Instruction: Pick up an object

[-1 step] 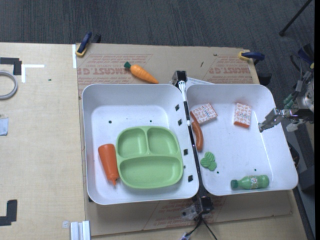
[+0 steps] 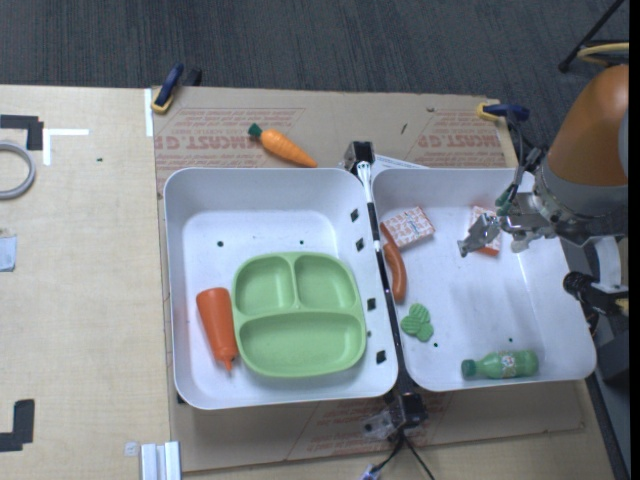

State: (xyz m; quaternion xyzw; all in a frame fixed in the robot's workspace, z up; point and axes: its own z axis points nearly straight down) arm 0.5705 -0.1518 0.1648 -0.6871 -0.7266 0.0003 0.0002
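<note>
My gripper hangs low over the back right part of the right bin. A small red and white object lies directly beneath it, partly hidden by the gripper. The same bin holds a patterned red and white box, a reddish sausage, a green leafy piece and a green bottle lying on its side near the front. In the left bin a green divided plate sits beside an orange carrot.
Another carrot lies on the cardboard behind the bins. Black clips join the bins at the back and front. Blue clamps hold the cardboard's far corners. The arm's orange band rises at the right edge.
</note>
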